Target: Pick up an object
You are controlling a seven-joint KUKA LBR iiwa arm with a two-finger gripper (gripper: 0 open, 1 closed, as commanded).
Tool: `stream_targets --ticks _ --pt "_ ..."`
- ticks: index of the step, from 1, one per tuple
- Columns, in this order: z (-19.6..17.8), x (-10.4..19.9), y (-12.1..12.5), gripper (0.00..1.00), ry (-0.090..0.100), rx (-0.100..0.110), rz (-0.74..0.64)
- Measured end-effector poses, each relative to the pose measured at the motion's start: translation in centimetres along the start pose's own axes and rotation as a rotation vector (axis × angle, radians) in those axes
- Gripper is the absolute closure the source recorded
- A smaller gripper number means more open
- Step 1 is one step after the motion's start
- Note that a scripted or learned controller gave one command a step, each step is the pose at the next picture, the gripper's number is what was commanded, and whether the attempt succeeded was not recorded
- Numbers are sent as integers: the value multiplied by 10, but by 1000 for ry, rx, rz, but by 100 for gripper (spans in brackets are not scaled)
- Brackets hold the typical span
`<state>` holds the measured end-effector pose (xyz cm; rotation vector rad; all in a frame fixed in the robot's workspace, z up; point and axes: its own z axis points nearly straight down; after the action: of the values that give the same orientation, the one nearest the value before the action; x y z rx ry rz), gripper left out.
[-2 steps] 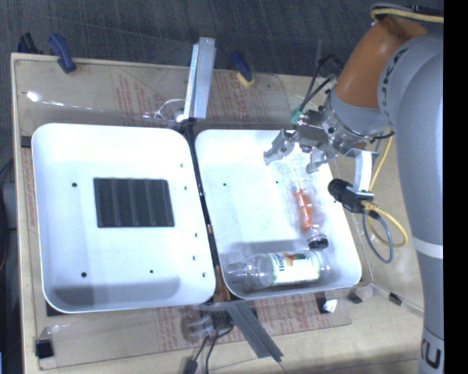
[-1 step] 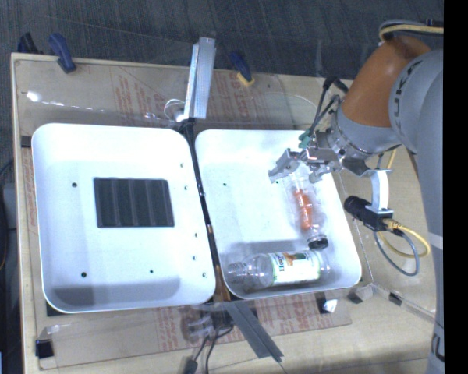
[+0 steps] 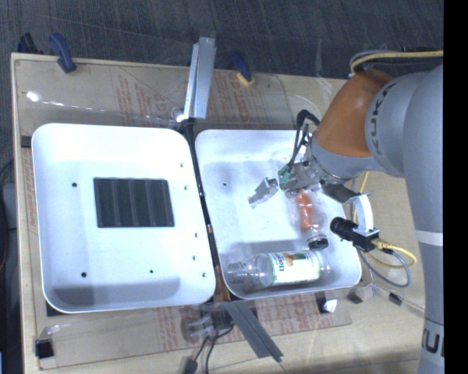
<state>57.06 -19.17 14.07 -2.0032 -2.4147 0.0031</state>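
My gripper (image 3: 261,192) hangs over the middle of the right bin (image 3: 218,150), its grey fingertips pressed together and pointing down-left with nothing between them. Just right of it, a small clear bottle with orange contents (image 3: 306,211) and a black cap lies on the bin floor, partly under the wrist. Along the bin's front wall lies a large clear plastic bottle (image 3: 277,269) on its side, with a green and white label. A dark ridged rectangular block (image 3: 132,202) rests flat in the left bin (image 3: 54,154).
The grey arm with its orange band (image 3: 351,123) covers the right bin's far right corner. Cables (image 3: 386,252) trail off the bin's right side. A metal bar (image 3: 200,76) stands at the back between the bins, with blue clamps along the bench's rear edge.
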Motion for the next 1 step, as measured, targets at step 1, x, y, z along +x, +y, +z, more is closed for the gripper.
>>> stream_targets --ticks 1 --pt "-23 -17 -9 0 -2 -3 1"
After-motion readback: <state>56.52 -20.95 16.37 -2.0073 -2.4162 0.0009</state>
